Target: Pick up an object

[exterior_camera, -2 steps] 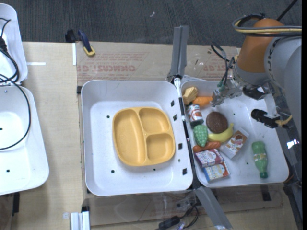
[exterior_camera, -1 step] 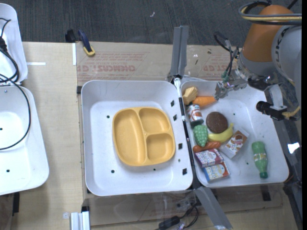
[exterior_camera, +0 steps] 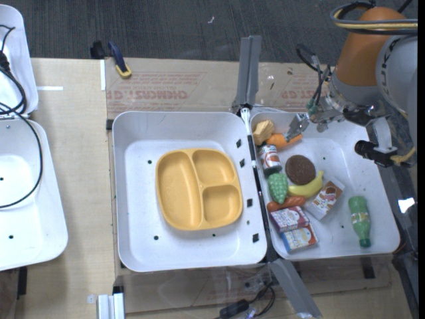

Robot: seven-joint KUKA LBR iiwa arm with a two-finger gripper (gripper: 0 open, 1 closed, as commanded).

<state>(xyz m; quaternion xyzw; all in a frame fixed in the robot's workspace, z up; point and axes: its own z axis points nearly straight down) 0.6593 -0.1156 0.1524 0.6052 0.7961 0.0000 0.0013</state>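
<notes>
Over the back of the right bin (exterior_camera: 372,241), my gripper (exterior_camera: 300,123) sits low, just above the carrot (exterior_camera: 287,139). Can't tell from this angle how the gripper is set, and nothing shows as held, so I'm treating it as empty.

Using the carrot as reference:
- Yellow wedge (exterior_camera: 261,131) touching it on the divider side.
- Small can (exterior_camera: 269,158) just in front of it, hard against the bin wall.
- Brown round cookie (exterior_camera: 300,169) in front, slightly toward my arm, with the banana (exterior_camera: 307,187) curling under it.
- Green strawberry-shaped piece (exterior_camera: 278,187) beyond the can, then two cartons (exterior_camera: 294,227) near the front edge, and a third little box (exterior_camera: 325,200) beside the banana.
- Green bottle (exterior_camera: 359,220) well apart, lying alone on the far front side.
- Yellow divided plate (exterior_camera: 198,189) in the left bin (exterior_camera: 129,191), well apart, nothing on it.

Risks as I judge them:
- Carrot is small and tapered; likely to squirt out or roll on closing.
- Wedge touches it, so I could nip both or shove one into the corner.
- Back wall and divider are near; a straight descent may clip a wall.
- Cluster is tight: any sideways nudge knocks the can over.

The bottle looks like the safer pick, with clear space around it.
</notes>
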